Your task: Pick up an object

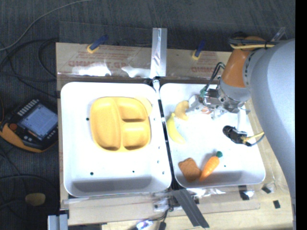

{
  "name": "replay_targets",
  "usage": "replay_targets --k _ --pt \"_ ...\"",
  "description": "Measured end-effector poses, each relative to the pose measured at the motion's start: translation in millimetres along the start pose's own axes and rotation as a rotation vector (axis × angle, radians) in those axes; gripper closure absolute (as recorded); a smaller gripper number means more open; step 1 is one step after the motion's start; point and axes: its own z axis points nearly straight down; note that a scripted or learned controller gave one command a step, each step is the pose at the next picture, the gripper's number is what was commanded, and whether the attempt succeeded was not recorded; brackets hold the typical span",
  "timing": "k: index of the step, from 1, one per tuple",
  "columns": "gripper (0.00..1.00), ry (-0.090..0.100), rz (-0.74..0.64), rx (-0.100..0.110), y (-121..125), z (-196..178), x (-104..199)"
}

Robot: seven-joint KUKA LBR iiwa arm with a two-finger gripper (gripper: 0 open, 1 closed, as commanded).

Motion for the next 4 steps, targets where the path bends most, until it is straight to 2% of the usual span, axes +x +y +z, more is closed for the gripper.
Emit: replay_targets --k 1,2,3,4 --pt "0.00 -0.001 0.100 0.008 -71.1 -17.6 -3.7" --pt "0.00 0.002 0.026 0.007 -128.6 -33.7 -54.2" --pt "0.00 -0.001 -0.021 -0.007 -142.3 0.4 -30.9" --pt "0.00 -0.004 -0.367 -0.010 -141.3 0.1 -28.7"
